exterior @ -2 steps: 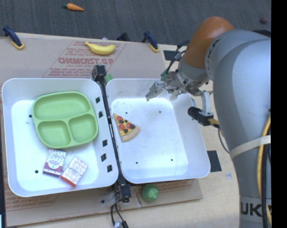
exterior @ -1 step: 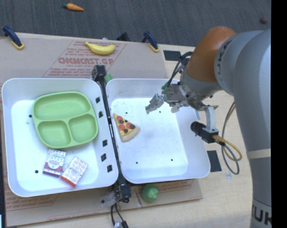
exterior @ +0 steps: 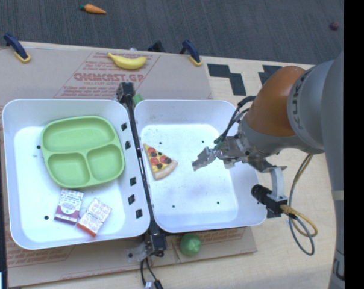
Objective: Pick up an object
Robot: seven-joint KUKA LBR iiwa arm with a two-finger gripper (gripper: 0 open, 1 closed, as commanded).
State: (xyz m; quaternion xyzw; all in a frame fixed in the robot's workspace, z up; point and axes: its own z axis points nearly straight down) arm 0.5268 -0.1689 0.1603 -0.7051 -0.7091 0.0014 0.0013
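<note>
Cardboard-topped surface (exterior: 188, 77) is carrying two white bins. Pizza slice (exterior: 158, 161) is lying flat at right bin's (exterior: 194, 221) left side; claw (exterior: 201, 160) is hovering near it, seemingly holding nothing, opening unclear. Slice is looking light, rigid, thin: pinch across edges. Left bin (exterior: 19, 221): one green tray (exterior: 82, 150), two packets (exterior: 70, 206).
</note>
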